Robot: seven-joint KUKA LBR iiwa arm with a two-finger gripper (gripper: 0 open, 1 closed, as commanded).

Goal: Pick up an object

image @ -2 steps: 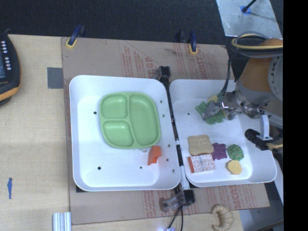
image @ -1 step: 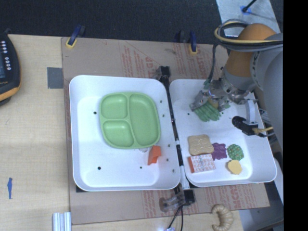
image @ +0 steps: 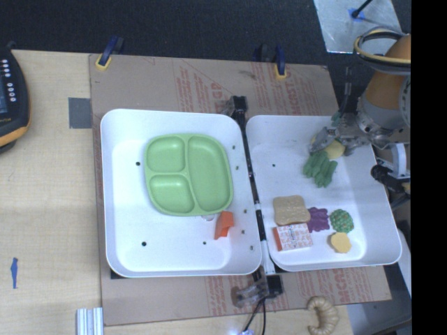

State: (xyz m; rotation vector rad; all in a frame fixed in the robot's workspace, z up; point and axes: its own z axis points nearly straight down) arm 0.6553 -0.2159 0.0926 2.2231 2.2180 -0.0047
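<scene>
My gripper (image: 336,139) is low over the far part of the right bin (image: 377,257), under the grey wrist with its orange band. A small pale yellow piece (image: 336,149) lies right at the gripper's tip. A green lumpy toy (image: 320,167) sits just in front of it, touching or nearly touching the yellow piece. Nearer the front of the same bin lie a tan bread slice (image: 290,209), a purple grape bunch (image: 318,219), a green broccoli head (image: 341,220), a yellow chunk (image: 340,243) and a red-and-white packet (image: 292,237).
The left bin (image: 122,250) holds a green divided plate (image: 188,173) and a small orange piece (image: 223,225) by its right wall. Clamps sit along the seam between the bins. A tan curled object (image: 323,315) lies on the bench in front of the right bin.
</scene>
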